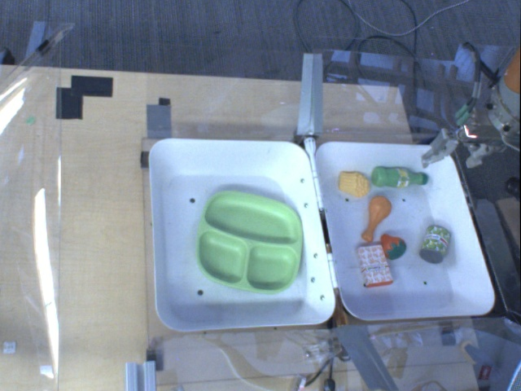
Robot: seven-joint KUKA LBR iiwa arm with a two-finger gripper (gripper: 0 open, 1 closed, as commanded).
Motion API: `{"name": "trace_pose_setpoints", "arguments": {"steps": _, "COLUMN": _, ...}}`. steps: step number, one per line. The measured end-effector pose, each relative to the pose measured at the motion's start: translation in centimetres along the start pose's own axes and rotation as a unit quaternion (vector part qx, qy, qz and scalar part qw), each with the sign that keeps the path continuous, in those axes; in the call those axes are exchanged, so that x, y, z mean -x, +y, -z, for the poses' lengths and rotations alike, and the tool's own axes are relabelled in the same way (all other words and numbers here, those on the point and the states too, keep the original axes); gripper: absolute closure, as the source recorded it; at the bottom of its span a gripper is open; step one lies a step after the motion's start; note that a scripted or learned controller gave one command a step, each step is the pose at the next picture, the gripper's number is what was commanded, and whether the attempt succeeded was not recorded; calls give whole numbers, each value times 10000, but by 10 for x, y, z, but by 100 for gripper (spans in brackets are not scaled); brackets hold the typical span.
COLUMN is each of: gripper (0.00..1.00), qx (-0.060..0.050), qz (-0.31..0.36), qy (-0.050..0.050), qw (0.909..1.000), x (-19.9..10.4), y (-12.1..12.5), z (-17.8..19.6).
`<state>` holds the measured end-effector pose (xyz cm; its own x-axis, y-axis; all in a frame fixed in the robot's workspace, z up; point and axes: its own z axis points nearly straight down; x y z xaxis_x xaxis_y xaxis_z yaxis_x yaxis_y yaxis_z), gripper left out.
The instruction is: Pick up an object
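The right bin [456, 296] holds several small toys. A green bottle [399, 177] lies on its side at the back, with a yellow corn piece [353, 184] just left of it. Below them are an orange drumstick [376, 214], a red and green vegetable [393, 246], a red patterned box [374, 265] and a dark can with a green label [435, 243]. My gripper [453, 153] hangs over the bin's back right corner, up and to the right of the bottle. Its fingers [434, 150] are spread open with nothing between them.
The left bin [175, 300] holds a green divided plate [248, 240]. A metal divider post [310, 96] stands behind the seam between the bins. Black cables [358, 23] trail over the floor at the back. Wooden bench top stretches out to the left.
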<state>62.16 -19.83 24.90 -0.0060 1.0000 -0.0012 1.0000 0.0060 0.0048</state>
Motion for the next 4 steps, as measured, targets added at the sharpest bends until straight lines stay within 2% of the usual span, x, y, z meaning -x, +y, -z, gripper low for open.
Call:
{"name": "trace_pose_setpoints", "arguments": {"steps": 1, "gripper": 0, "qx": -6, "qz": 329, "qy": 3, "qw": 9995, "x": -32, "y": -22, "z": -106}}
{"name": "trace_pose_setpoints", "arguments": {"steps": 2, "gripper": 0, "qx": 30, "qz": 549, "qy": 11, "qw": 9985, "x": -108, "y": -43, "z": -160}}
{"name": "trace_pose_setpoints", "arguments": {"steps": 3, "gripper": 100, "qx": 69, "qz": 554, "qy": 9, "qw": 9984, "x": -109, "y": -40, "z": -148}}
{"name": "trace_pose_setpoints", "arguments": {"steps": 4, "gripper": 100, "qx": 23, "qz": -288, "qy": 0, "qw": 9996, "x": -140, "y": -17, "z": -14}}
